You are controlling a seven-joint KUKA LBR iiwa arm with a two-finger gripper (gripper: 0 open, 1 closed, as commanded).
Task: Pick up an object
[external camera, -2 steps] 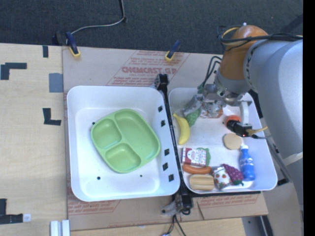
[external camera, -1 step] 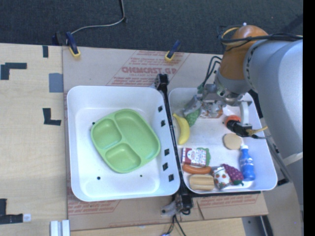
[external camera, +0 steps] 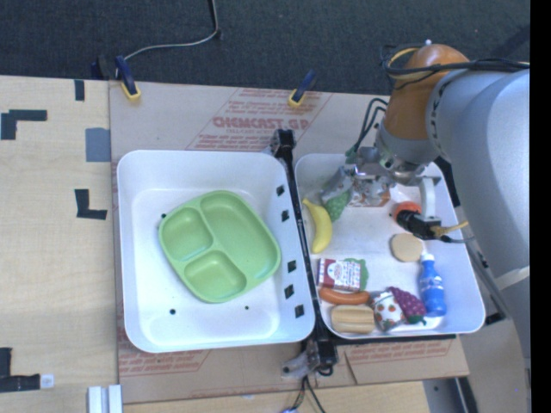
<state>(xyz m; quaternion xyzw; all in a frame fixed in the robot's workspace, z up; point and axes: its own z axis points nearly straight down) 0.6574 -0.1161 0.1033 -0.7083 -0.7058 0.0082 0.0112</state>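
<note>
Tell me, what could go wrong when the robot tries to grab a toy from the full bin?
The green toy near the arm lies right beside the banana, so a grab there might catch or shove both. It also sits not far from the top rim of the right bin, which the arm could bump. The sausage, bun and grapes are packed tight, so a pick there may slip.

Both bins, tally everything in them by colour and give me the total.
Green: 2, tray, leafy piece
Yellow: 1, banana
Red: 2, packet, sausage
Tan: 2, bun, disc
Blue: 1, bottle
Purple: 1, grapes
White and red: 1, small toy
Total: 10 that can be told apart.
</note>
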